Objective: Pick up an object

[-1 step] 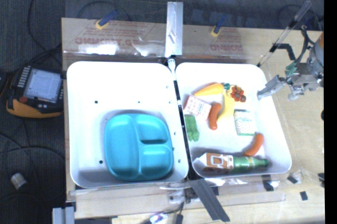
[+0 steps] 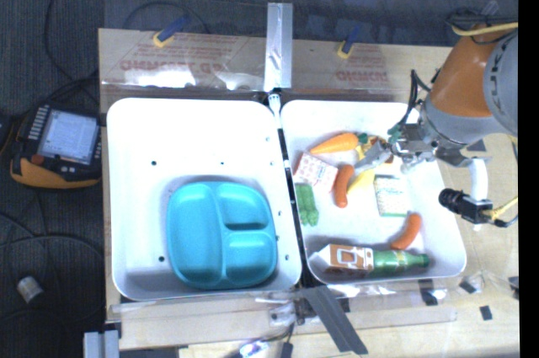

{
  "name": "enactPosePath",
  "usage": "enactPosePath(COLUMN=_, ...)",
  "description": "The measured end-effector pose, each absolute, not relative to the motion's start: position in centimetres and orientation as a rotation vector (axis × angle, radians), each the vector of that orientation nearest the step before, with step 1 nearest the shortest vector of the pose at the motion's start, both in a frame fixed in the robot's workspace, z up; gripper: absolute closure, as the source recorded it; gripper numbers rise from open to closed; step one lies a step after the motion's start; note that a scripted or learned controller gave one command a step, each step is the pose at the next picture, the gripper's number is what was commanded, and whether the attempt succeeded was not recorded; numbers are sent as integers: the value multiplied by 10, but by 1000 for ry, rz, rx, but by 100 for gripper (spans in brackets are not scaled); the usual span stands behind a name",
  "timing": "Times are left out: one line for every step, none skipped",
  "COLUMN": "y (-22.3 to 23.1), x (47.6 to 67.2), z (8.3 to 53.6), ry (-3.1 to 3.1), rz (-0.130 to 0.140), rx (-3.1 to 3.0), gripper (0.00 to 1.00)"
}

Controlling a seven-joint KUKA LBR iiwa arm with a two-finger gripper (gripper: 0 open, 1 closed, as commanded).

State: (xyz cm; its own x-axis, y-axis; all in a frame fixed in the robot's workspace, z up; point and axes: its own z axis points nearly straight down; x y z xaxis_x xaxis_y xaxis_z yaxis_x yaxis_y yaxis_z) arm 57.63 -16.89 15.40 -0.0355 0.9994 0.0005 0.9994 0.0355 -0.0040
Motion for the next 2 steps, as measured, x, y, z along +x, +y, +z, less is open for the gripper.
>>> enactPosePath(y=-202, x=591, z=250, ry=-2299, rz=3, rx=-2144, gripper=0)
enactPosePath(y=-142, x=596, z=120, ry=-2429, rz=2, rx=-1988, gripper=0)
